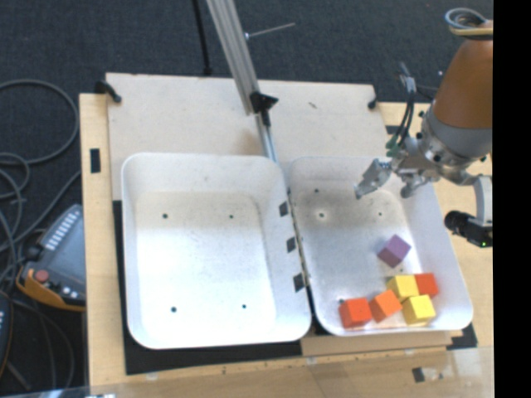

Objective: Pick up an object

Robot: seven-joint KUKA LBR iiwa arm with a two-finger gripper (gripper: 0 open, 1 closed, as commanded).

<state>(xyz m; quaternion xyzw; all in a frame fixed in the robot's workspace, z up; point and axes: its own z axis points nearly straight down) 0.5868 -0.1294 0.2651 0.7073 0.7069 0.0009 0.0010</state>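
Dark carpet floor [99, 23] fills the upper frame; black cables [33, 152] coil at left beside the pale tabletop [191, 114].

My arm [461, 89] enters from the right edge, orange band uppermost, grey wrist below it. My gripper [388, 181] extends leftward and downward from the wrist at a slant. Its two fingers stand apart, with nothing between them.

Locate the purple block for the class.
The purple block lies in the right bin, alone, just above the orange and yellow blocks clustered at its near edge.
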